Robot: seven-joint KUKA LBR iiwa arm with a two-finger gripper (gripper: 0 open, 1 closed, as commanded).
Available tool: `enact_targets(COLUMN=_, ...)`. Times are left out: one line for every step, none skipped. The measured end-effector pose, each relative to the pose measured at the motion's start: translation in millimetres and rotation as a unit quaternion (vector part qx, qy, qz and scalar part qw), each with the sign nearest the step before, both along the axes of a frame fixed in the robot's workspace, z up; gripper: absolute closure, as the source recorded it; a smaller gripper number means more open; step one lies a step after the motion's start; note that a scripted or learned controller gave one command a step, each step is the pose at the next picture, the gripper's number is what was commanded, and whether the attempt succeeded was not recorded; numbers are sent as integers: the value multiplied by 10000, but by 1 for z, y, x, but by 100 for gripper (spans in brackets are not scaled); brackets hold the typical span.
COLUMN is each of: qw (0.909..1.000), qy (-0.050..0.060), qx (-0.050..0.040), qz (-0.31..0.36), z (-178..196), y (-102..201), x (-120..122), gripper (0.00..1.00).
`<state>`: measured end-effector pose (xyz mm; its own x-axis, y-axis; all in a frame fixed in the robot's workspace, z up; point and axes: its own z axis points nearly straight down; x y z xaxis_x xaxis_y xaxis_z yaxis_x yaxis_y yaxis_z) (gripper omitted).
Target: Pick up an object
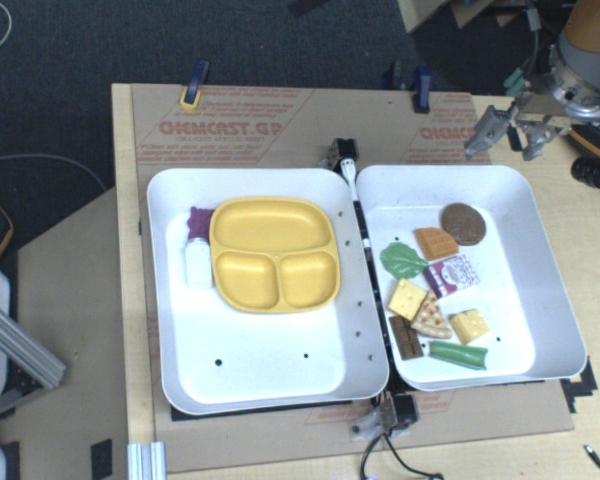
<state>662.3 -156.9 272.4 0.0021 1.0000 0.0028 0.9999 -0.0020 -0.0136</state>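
Nothing has been picked up yet, judging from how things lie: every object sits in a bin and the whole grasp is left to do. On the left, the left bin (180, 358) holds a yellow divided plate (275, 252), with a small white bottle (197, 264) and a purple item (199, 221) tucked against the plate's left edge. To the right, the right bin (550, 298) carries a cluster of toy food in its middle: a green leaf shape (401, 260), an orange cracker (436, 242), a brown round cookie (464, 223), a striped wrapped sweet (452, 274), a cheese wedge (408, 298), a pizza slice (432, 320), a yellow cube (469, 325), a dark chocolate bar (406, 338) and a green pepper (458, 355). Farther right and above, the gripper (508, 136) hangs outside the right bin's far rim, its two fingers spread apart with nothing between them. The nearest candidate, the cookie, lies below and a little left of the jaws, well apart from them; the rest of the cluster is farther still.
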Motion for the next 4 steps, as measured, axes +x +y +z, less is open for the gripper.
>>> enact_targets(qw=10000, qy=-65, qx=-13, qz=11, z=8, y=0, x=2, gripper=0)
enact_targets(qw=10000, qy=-36, qx=-8, qz=9, z=-56, y=0, x=0, gripper=0)
enact_targets(qw=10000, qy=-33, qx=-6, qz=12, z=-118, y=4, x=-6, gripper=0)
enact_targets(qw=10000, qy=-43, qx=-11, qz=11, z=-171, y=-4, x=-1, gripper=0)
